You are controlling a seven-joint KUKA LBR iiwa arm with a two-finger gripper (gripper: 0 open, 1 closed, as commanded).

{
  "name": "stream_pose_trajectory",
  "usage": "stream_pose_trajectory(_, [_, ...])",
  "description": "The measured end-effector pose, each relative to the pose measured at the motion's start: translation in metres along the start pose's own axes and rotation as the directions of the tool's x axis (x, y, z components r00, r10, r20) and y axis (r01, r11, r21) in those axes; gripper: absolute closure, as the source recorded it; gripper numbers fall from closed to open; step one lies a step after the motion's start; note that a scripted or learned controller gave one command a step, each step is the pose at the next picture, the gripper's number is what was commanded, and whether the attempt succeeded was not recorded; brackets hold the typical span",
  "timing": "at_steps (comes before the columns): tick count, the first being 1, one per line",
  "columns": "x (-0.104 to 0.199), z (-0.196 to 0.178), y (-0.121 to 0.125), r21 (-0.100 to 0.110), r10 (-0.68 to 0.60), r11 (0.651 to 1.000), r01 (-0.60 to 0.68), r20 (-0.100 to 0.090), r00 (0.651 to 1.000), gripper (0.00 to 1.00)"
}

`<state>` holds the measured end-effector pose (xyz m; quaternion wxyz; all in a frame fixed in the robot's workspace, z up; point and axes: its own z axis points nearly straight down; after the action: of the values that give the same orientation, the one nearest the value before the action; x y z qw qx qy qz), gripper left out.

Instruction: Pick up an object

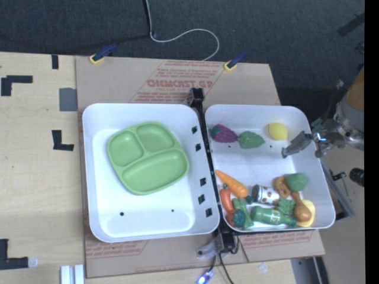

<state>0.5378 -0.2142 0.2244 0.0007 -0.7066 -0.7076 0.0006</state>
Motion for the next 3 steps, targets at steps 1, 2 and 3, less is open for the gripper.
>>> stream_pose_trajectory(1, [0.047,-0.213,0.002,-0.019,-0.005,1.000,0.005,0.004,1.000,0.00])
stream_pose_trajectory(2, [0.127,-0.318,-0.056,-0.016,-0.008,1.000,0.008,-0.001,1.000,0.00])
stream_pose_trajectory(3, [0.124,-0.321,-0.054,-0.002,-0.001,1.000,0.001,0.002,1.000,1.00])
